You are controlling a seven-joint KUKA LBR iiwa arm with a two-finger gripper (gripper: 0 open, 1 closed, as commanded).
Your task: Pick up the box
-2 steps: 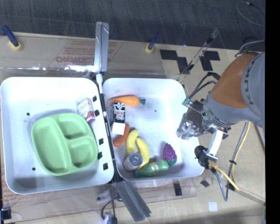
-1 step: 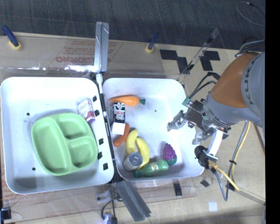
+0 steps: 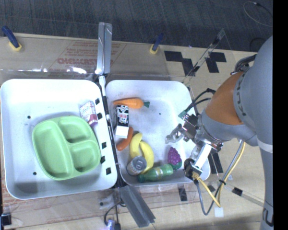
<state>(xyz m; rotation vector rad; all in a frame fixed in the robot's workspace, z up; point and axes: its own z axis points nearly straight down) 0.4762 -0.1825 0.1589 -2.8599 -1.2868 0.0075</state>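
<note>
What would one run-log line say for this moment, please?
phase: approach | gripper: over right bin, beside grapes, holding nothing | box: in right bin by divider, untouched | tray: left bin

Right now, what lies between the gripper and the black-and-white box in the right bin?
In the camera view, bare white bin floor separates the gripper from the box; the bananas sit just below that line.

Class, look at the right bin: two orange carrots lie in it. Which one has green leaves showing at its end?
The carrot by the bin's far wall, above the black-and-white box. The other orange carrot lies beside the banana, without a green tip.
</note>
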